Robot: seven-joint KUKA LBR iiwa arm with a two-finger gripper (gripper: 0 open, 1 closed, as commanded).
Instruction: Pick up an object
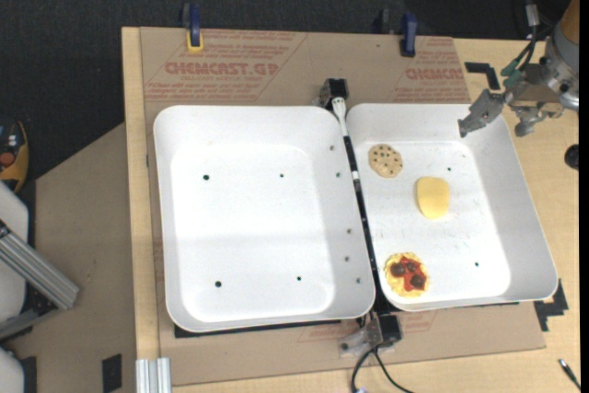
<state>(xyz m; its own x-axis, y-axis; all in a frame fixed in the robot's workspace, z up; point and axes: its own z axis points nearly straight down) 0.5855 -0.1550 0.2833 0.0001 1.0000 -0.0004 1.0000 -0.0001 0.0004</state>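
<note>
The claw (502, 112) hovers spread and empty over the right bin's (515, 198) far corner. The cookie (386, 160), yellow piece (433, 198) and pizza (406, 273) lie flat, so pads could skid off without gripping.

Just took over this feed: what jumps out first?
Three toy foods line the right bin: a chocolate-chip cookie at the back, a yellow piece in the middle, a small pizza at the front. The gripper hangs at that bin's far right corner, holding nothing.
</note>
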